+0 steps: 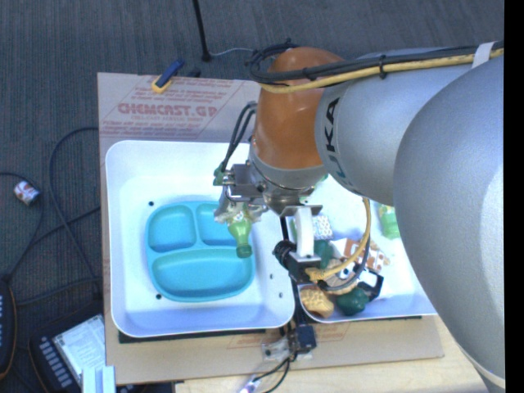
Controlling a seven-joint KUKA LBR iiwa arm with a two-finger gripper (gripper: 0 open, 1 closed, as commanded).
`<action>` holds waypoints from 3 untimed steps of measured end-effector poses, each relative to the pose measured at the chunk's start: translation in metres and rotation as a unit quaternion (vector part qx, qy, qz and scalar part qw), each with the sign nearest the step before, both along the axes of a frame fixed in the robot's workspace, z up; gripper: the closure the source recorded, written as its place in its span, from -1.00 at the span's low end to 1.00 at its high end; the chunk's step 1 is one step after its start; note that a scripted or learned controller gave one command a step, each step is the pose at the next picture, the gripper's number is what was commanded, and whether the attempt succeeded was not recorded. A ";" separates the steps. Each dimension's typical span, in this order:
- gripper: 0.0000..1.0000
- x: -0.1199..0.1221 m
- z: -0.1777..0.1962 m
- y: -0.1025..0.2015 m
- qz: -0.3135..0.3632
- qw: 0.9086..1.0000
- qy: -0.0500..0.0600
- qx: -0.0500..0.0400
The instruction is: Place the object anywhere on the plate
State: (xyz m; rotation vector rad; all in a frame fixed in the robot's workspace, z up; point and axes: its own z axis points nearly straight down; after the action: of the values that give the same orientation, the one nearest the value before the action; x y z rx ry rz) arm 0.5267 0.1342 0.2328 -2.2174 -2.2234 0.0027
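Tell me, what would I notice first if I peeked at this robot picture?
The huge grey arm with an orange band reaching in from the right grabs your eye. Next comes the bright blue plastic plate with three compartments, lying in the left shallow white bin. The gripper hangs over the plate's right edge with a small green object at its tip, and a jumble of colourful toys fills the right bin.

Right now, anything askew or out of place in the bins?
Nothing spilled or damaged. The blue divided plate lies flat in the left bin. A small green object hangs at the gripper over the plate's right edge, not yet set down.
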 end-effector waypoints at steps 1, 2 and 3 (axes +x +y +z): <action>1.00 0.021 -0.101 0.027 -0.001 1.000 0.000 0.000; 1.00 0.059 0.000 -0.018 -0.002 1.000 -0.002 -0.001; 1.00 -0.007 0.061 0.022 -0.001 1.000 -0.001 0.000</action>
State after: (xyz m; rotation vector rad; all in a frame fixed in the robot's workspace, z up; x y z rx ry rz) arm 0.5199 0.1565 0.2942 -2.2201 -2.2224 0.0019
